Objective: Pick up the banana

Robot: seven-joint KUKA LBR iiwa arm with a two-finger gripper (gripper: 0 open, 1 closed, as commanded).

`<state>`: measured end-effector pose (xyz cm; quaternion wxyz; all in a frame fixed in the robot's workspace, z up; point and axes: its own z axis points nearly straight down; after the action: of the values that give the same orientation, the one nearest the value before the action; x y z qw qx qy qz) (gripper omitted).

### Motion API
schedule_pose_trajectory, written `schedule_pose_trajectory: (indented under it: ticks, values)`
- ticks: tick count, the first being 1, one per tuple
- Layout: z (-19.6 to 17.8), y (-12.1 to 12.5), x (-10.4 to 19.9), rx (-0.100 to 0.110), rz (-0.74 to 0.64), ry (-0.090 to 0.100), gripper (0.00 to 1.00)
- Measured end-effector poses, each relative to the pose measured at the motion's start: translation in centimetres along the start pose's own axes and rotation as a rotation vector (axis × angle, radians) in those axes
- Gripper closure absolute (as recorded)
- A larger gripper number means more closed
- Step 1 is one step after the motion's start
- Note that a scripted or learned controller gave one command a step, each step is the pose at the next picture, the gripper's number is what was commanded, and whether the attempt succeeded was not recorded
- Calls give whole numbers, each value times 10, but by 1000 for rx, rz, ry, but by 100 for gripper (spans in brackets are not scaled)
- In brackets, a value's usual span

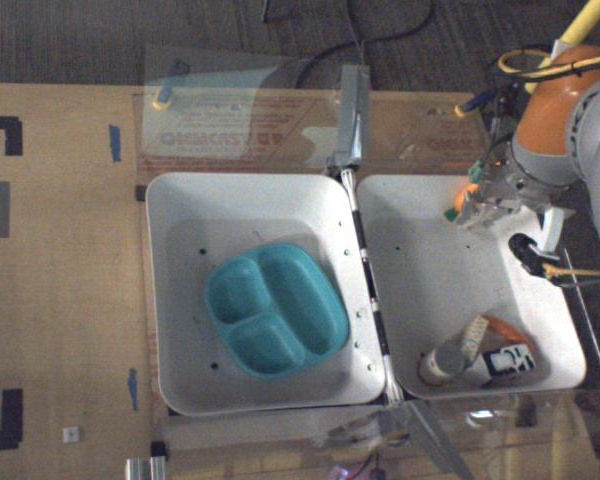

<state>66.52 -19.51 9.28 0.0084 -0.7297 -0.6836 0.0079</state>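
Two smooth white bins: teal divided plate (277, 310) fills the left; gripper (490, 206) above the right bin's (420, 258) open top corner, jaws' width unclear.

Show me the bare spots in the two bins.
Left bin: the teal divided plate fills the middle; bare floor runs along the far wall and left wall. Right bin: the centre is bare, but the near right corner is crowded with a bottle and small items.
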Motion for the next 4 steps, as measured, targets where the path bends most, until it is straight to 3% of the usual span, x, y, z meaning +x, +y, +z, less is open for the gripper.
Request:
schedule_pose_trajectory:
  ticks: [1, 2, 3, 4]
  values:
    - [7, -1, 1, -4, -13, -2, 100]
    - [-239, -7, 29, -25, -27, -2, 100]
    - [-179, -6, 68, -23, -443, -5, 100]
    - [-150, -144, 88, -21, -221, -2, 100]
